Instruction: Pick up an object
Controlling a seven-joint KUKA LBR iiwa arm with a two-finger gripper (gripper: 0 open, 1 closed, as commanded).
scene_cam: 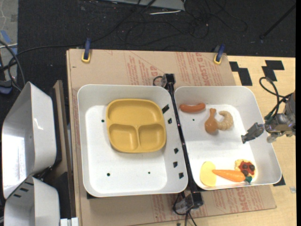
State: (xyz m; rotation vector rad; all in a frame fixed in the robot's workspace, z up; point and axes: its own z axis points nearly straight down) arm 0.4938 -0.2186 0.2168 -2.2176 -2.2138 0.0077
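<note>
Cardboard-topped bench (197,69), dark cabled floor (141,27)

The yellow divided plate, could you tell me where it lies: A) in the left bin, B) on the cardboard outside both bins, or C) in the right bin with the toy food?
A: the yellow divided plate lies flat in the left bin, while the toy food sits in the right bin.

A flat brown cardboard sheet (141,65) covers the bench. Two yellow clamps (86,56) grip its far edge. Black cables (117,27) lie on the dark floor (42,18).
</note>
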